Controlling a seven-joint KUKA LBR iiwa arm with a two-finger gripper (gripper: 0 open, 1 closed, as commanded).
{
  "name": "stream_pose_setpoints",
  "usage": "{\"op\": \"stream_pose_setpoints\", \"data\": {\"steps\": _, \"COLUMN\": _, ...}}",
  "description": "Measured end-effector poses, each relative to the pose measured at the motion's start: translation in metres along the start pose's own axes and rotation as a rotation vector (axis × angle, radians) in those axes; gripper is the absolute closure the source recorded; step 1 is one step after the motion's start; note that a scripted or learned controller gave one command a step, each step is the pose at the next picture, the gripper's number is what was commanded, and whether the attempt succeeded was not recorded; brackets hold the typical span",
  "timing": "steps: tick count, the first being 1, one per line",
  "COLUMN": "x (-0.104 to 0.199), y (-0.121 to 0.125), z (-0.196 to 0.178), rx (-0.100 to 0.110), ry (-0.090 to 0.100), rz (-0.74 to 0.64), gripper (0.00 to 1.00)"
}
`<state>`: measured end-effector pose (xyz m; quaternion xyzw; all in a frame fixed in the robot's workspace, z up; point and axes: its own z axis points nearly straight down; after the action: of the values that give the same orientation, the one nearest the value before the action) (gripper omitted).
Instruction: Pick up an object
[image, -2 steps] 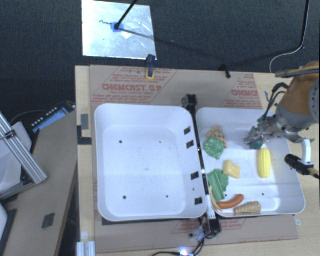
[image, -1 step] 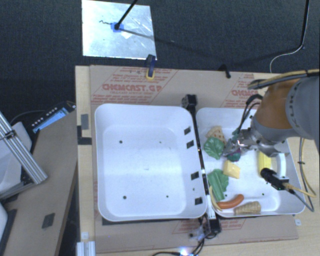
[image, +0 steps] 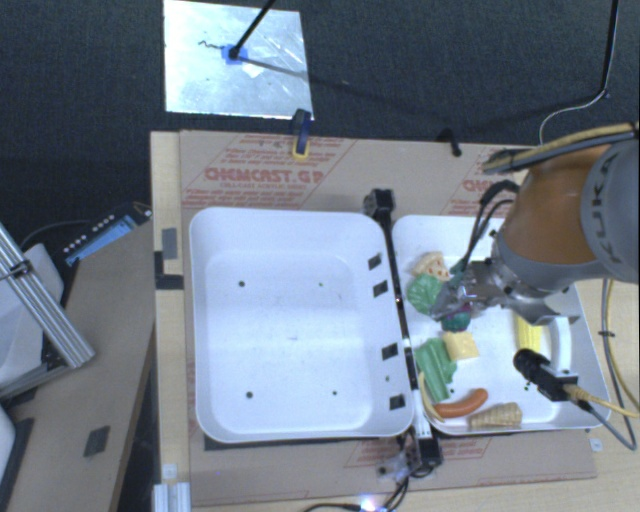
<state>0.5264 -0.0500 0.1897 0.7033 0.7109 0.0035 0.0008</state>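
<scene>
Crowding the fingers (image: 457, 303): green toy (image: 424, 293), yellow block (image: 461, 346), sausage (image: 459, 403).

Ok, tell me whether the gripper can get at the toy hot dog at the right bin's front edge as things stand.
Probably yes. The hot dog lies uncovered at the right bin's front edge, with open space above it. The gripper sits further back over the green toys. The ice cream cone beside it leaves little room.

A single fixed camera looks down at a slant from above the bench (image: 250, 160), far enough back to take in both white bins: the left bin (image: 290, 320) sits centre, the right bin (image: 590, 395) toward 3 o'clock, where the arm (image: 560, 215) enters.
</scene>
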Motion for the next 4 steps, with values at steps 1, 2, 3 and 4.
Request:
{"op": "stream_pose_setpoints", "data": {"steps": 1, "x": 0.060, "y": -0.041, "z": 0.006, "rx": 0.009, "ry": 0.000, "rz": 0.001, "gripper": 1.00}}
{"op": "stream_pose_setpoints", "data": {"steps": 2, "x": 0.103, "y": 0.029, "z": 0.006, "rx": -0.001, "ry": -0.003, "rz": 0.002, "gripper": 1.00}}
{"op": "stream_pose_setpoints", "data": {"steps": 3, "x": 0.123, "y": 0.012, "z": 0.007, "rx": 0.008, "ry": -0.003, "rz": 0.005, "gripper": 1.00}}
{"op": "stream_pose_setpoints", "data": {"steps": 4, "x": 0.169, "y": 0.024, "z": -0.087, "rx": -0.004, "ry": 0.000, "rz": 0.001, "gripper": 1.00}}
